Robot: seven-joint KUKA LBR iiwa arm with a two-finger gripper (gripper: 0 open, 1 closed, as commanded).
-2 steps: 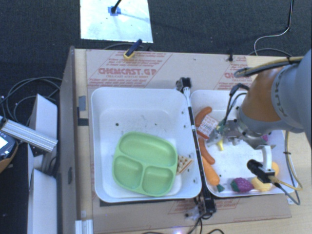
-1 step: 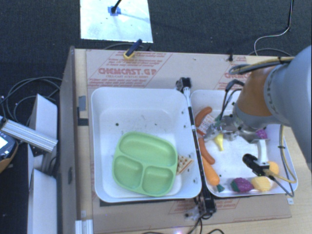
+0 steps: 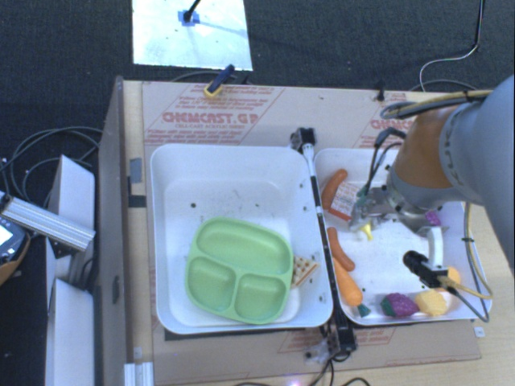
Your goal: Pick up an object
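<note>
Over the right bin (image 3: 463,215), at the right of the frame, the gripper (image 3: 367,215) was down low among the toy food, and whether it was apart or together could not be told from this angle. Just left of it lay a sausage (image 3: 332,185) beside a small red-and-white packet (image 3: 344,201); below sat a second sausage (image 3: 341,250) and a carrot (image 3: 348,285), and along the bin's lower edge a purple fruit (image 3: 395,303) and a lemon (image 3: 433,301). Across in the left bin (image 3: 173,215), the green divided tray (image 3: 239,269) and a waffle piece (image 3: 302,270) lay well apart from the action. Nothing was seen lifted; by my read the pick was not yet made, grasp and lift both to come.
</note>
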